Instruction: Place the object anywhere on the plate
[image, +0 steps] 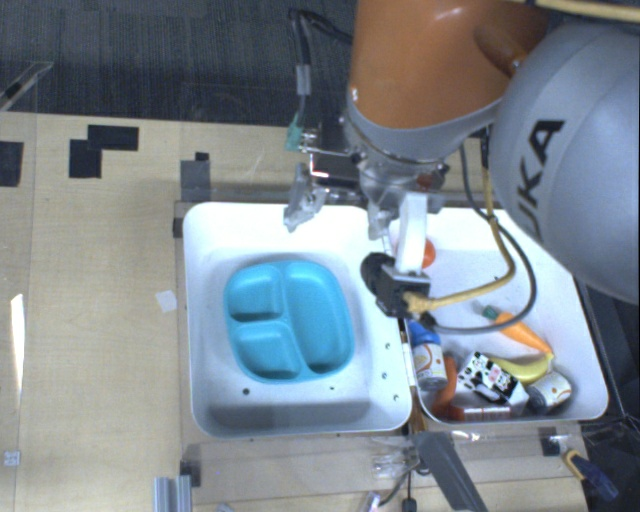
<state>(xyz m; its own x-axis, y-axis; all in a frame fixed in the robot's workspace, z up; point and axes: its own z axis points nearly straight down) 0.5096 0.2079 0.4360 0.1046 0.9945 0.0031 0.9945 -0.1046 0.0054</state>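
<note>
robotics lab: kuka arm (570, 170), twin white bins (205, 330), pale wooden bench (90, 330)

The plate (290, 320) is sitting centrally in the left bin (205, 400). Small items (490, 378) are lying crowded at the near end of the right bin (555, 290).

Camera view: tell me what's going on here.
The arm's gripper hovers over the back edge of the left bin, fingers apart with nothing between them. The blue divided plate in that bin has nothing on it. Small objects lie piled in the right bin, so the placing is not yet done.
</note>
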